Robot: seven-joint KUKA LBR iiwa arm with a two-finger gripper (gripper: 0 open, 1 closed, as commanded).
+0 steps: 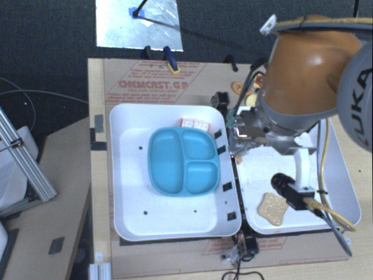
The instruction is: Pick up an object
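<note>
Since the task names no single object, three candidates are entered. Item one: tan biscuit-shaped piece (273,209), lying flat on the floor of the right bin (345,192) at about 6 o'clock, near the front wall. It is judged light, stiff and perhaps brittle, with a rough matt face unlikely to slip. It is best taken by its edges across the narrower width, though lying flat it offers little height to pinch. Item two: blue divided plate (183,159), at the centre of the left bin (131,214). It is judged light, rigid, smooth plastic, and probably slippery. It is too broad to span, so the raised rim or a dividing ridge is the likely hold. Item three: small white-and-red box (194,123), at 12 o'clock of the plate. Whether it touches the rim or merely sits beside it cannot be told. It is judged light card, easily crushed, to be taken across its short sides with little force. Hand (242,134): at about 10 o'clock of the right bin, close above the divider between the bins, under the wrist. Whether it is spread or pressed together cannot be told, and nothing is seen held in it. Hidden: the grey-and-orange arm (309,69) covers the far half of the right bin, so anything there is unlisted. Small orange-and-pale bits (236,88) on the bench (151,74), at 12 o'clock beyond the bins, are too small to identify.
</note>
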